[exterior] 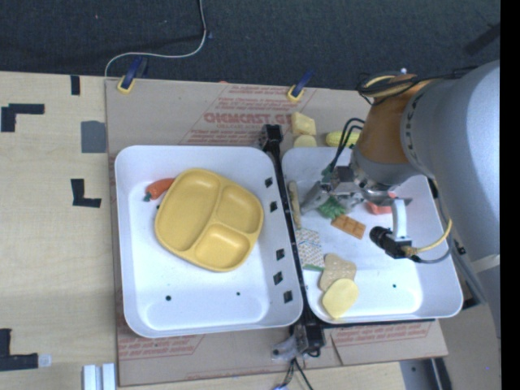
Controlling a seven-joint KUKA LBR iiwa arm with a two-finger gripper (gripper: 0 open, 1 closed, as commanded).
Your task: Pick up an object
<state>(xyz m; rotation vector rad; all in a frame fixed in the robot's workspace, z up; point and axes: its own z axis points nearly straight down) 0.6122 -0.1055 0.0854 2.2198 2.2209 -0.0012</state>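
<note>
The arm (422,136) reaches in from the right and its hand (331,192) sits low over the upper left part of the right bin (406,295), so the step in hand looks like the approach or the closing on a target, not yet a lift. The likeliest target is the green piece (331,210), which lies just under the fingertips, with an orange cracker (349,227) just beside it and a red piece (379,208) near the wrist. The metal fingers (317,192) seem somewhat spread, but I cannot tell for certain whether they are apart or pressed together, and nothing plainly sits between them. The next move, as I judge it, calls for a firm close on the green piece and a straight lift, taking care not to drag the cracker along or to catch the bin wall at the left. By count: two white bins, the left bin (138,299) carrying one yellow tray (209,218) with three compartments and one carrot (159,188) touching the tray's upper left edge. The right bin also has one tan slice (337,268), one pale yellow round (340,296) touching it below, and one patterned packet (308,246) by the left wall. On the counter (49,242) beyond the bins lie three small yellow bits (303,124).
</note>
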